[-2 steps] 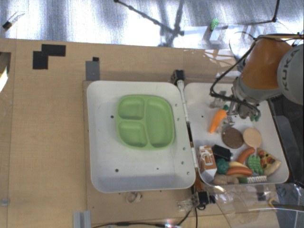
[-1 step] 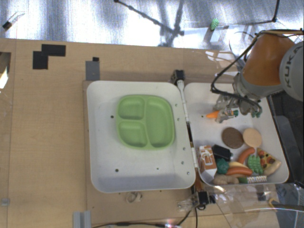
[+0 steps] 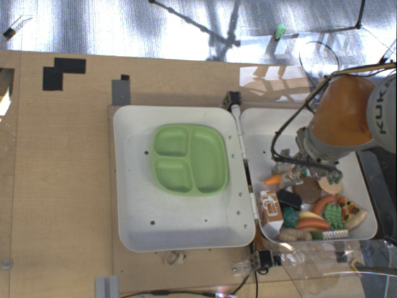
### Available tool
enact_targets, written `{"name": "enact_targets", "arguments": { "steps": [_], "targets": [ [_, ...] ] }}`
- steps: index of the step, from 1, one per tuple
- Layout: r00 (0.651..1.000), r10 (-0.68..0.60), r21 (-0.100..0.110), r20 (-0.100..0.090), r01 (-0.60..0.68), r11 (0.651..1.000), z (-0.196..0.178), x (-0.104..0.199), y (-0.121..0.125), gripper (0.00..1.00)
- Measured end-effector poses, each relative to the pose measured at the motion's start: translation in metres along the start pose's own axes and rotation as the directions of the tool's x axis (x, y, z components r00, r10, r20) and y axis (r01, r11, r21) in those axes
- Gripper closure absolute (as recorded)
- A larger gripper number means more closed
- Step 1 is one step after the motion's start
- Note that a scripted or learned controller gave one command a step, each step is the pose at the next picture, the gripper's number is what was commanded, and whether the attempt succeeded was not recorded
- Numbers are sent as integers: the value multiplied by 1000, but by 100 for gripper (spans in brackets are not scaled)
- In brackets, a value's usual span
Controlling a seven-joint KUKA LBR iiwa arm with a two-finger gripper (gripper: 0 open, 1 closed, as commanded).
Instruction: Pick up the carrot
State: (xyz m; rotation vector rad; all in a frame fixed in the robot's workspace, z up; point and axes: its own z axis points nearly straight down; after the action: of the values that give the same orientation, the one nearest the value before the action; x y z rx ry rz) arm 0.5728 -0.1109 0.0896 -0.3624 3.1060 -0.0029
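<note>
The arm [image 3: 347, 113] reaches in from the right over the right bin [image 3: 260, 135], its orange band and grey wrist bulking above the bin's upper half. It points steeply downward, so the hand [image 3: 308, 166] sits beneath the wrist, just above the pile of toy food, with dark cables looping off its left side. Whether the hand is apart or together cannot be told, since the wrist hides much of it.

The carrot [image 3: 272, 180], a small orange piece, lies in the right bin near its left wall, just left of the hand and at the upper left edge of the pile. It rests on the bin floor and nothing shows it clamped.

Below it the pile holds a small printed box [image 3: 270, 207], a black piece [image 3: 289, 198], a brown round piece [image 3: 307, 190], a banana [image 3: 312, 220], a green cluster [image 3: 334, 215] and a pizza slice [image 3: 352, 212].

The left bin [image 3: 133, 216] carries a green divided plate [image 3: 189, 158] with three compartments, lying flat near the middle. Both bins rest side by side on the table [image 3: 56, 185].
</note>
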Motion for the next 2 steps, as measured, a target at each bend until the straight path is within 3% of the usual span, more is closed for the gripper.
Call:
{"name": "enact_targets", "arguments": {
  "steps": [1, 2],
  "targets": [
    [1000, -1, 3, 8, 1, 1000, -1, -2, -1, 0],
    [1000, -5, 5, 15, 5, 1000, -15, -6, 0, 100]
  ]
}}
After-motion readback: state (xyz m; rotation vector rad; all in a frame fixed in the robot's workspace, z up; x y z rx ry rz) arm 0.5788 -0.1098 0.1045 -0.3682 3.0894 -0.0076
